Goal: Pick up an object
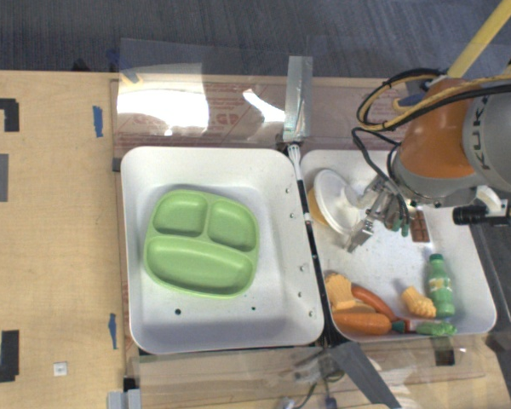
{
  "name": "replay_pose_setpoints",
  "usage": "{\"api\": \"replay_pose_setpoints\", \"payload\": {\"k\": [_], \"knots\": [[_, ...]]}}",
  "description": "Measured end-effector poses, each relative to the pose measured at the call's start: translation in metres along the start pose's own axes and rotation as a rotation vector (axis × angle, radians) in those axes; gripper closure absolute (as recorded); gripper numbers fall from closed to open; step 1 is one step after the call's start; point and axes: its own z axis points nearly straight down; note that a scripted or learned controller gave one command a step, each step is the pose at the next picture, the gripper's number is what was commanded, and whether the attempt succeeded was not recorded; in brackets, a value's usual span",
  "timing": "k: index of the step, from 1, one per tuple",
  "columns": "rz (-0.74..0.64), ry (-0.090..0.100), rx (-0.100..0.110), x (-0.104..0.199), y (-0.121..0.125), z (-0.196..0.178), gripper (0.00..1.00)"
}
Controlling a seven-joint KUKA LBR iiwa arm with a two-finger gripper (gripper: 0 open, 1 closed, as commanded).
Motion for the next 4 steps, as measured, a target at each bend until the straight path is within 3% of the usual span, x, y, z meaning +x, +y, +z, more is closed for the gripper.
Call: {"api": "replay_pose_setpoints", "payload": {"k": [1,2,3,4], "knots": [[-0.177,0.014,0.004,-0.018,-0.011,-0.067,0.00],[-0.497,0.007,0.001,0.011,-0.023,0.002,0.00],[-0.198,-0.003,-0.001,0.069,-0.025,-0.001,0.00],[0.018,0.021,0.011,-0.031,0.014,-0.001,0.00]]}}
